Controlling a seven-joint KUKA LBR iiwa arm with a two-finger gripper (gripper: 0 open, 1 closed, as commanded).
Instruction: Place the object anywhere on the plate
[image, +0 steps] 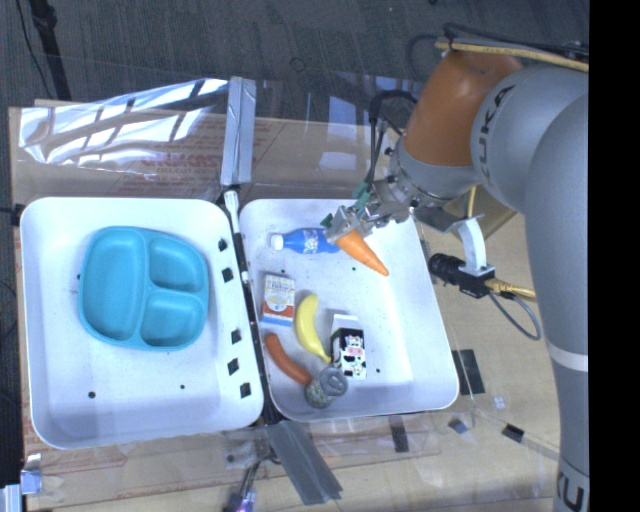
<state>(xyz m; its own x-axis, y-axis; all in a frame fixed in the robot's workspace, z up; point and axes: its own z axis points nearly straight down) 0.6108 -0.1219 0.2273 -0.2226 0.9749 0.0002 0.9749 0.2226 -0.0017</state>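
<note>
carrot (363, 251) looks like the pick here, lying at a slant in the far part of the right bin (425, 345), with its thick end up by the gripper (352, 218). the arm (500, 110) reaches in from the right and the tool sits right at that end of the carrot, but whether the jaws are open, closed or actually pinching it, i can't tell, the tips blur into the carrot top and the bottle. so i wouldn't call it held.

blue plate (143, 288) is over in the left bin (40, 400), sitting flat, a sectioned one, well apart from everything. makes sense as a layout: all the loose stuff on one side, target on the other, so any carry has to cross the divider between the bins.

rest of the right bin is crowded. small bottle (300, 240) lies just beside the carrot, touching or nearly. nearer the camera there's a carton (279, 298), banana (311, 326), a cow-print box (349, 352), a sausage thing (287, 361) and a grey round thing (326, 386), all bunched together.

my guess is the bottle is the risk, it could get nudged or grabbed along with the carrot.
</note>
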